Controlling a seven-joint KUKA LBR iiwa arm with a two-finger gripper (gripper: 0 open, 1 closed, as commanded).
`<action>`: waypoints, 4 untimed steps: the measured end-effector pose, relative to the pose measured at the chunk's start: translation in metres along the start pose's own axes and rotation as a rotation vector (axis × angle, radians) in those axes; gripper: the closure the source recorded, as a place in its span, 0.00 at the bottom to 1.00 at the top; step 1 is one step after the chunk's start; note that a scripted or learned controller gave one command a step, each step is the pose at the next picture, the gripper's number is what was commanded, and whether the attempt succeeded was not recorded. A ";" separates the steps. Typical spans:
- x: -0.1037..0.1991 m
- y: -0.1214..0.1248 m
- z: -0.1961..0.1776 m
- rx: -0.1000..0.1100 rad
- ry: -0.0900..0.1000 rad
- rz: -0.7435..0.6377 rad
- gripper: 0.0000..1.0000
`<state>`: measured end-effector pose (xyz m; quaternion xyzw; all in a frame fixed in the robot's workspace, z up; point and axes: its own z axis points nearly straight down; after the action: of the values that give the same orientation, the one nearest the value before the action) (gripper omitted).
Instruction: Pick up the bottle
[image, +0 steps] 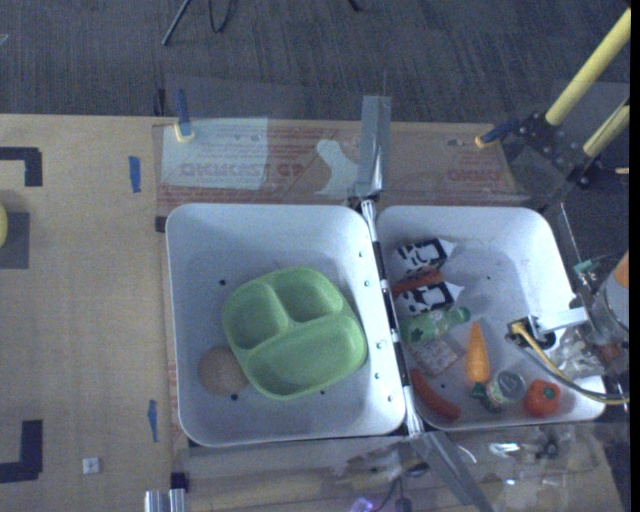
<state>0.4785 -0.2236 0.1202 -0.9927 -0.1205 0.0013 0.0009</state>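
Observation:
A small green bottle (437, 325) lies on its side in the left half of the right bin (520, 232), its pale cap pointing right. It rests just below a black-and-white toy (428, 273) and above a flat speckled packet (437, 354). My gripper (590, 345) hangs over the bin's right rim, well to the right of the bottle and apart from it. Nothing is visibly held in it.
An orange carrot (477, 353), a grey-capped jar (503, 388), a red tomato (541, 397) and a red pepper (436, 396) lie between the bottle and the gripper. The left bin (190, 300) holds a green divided plate (294, 331) and a tan ball (220, 369).

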 end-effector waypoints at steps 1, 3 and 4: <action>0.009 -0.034 -0.018 0.001 0.000 0.008 1.00; 0.045 0.006 -0.290 -0.002 0.000 -0.131 1.00; 0.128 0.029 -0.315 -0.002 0.001 -0.081 1.00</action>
<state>0.6106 -0.2214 0.4352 -0.9871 -0.1604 0.0007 0.0001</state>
